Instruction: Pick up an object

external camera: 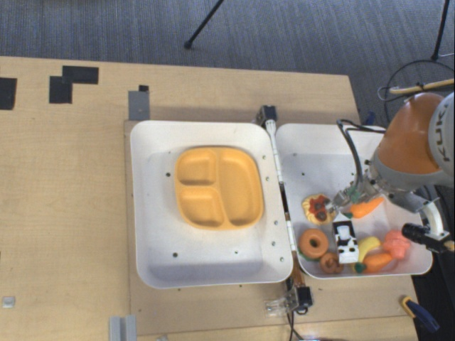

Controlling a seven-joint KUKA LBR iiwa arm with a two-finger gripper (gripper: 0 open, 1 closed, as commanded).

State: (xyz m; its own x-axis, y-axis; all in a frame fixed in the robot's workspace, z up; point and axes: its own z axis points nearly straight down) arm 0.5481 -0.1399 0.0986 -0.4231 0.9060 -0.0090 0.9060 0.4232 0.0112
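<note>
At the near edge of the right white shallow bin [355, 144] lies a small brown ring-shaped toy doughnut [329, 263], with a larger glazed doughnut [313, 244] just beyond it. Beside them in that bin sit a black-and-white block [345, 239], a yellow banana-shaped toy [368, 247], an orange carrot-shaped toy [377, 261] and a pink lump [397, 244]. The hand [357, 199] hangs low over the bin, touching an orange curved toy [367, 207]; I cannot tell whether it grips it. The left bin [156, 190] holds a yellow sectioned plastic tray [217, 187].

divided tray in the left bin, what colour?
Yellow-orange, plain, no pattern. The divided tray shows best in the camera view.
</note>
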